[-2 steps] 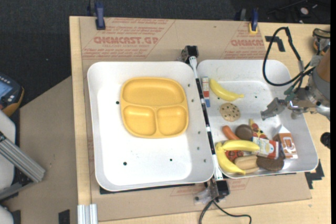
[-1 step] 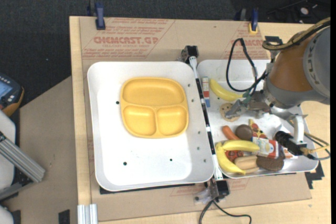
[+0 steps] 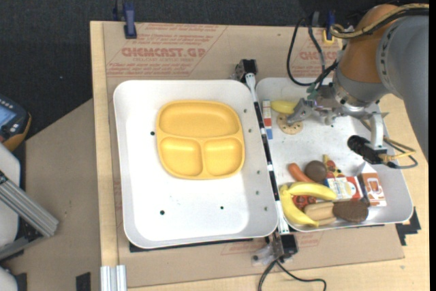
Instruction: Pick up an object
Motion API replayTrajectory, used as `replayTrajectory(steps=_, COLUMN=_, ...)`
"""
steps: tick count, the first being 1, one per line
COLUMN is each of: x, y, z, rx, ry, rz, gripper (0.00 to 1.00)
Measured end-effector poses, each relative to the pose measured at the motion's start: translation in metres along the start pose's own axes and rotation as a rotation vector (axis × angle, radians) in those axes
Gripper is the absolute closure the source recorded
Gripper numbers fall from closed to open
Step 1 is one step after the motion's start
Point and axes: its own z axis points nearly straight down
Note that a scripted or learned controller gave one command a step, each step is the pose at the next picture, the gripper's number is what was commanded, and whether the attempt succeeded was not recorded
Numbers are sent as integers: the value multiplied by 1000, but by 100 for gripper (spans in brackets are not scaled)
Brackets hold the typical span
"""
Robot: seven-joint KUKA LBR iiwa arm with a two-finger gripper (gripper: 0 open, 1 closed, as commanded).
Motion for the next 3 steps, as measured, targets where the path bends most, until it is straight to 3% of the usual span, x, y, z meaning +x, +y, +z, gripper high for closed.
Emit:
replayTrajectory(steps=1, x=-23, y=-110, z=-2, rx=8, ry=2, rz=12, gripper=0)
replayTrajectory(steps=2, x=-83, y=-31, z=0, rx=1, ry=-1, rz=3, gripper=0)
replayTrajectory(steps=3, x=0, y=-9, z=-5, rx=5, ry=4, rz=-4, gripper=0)
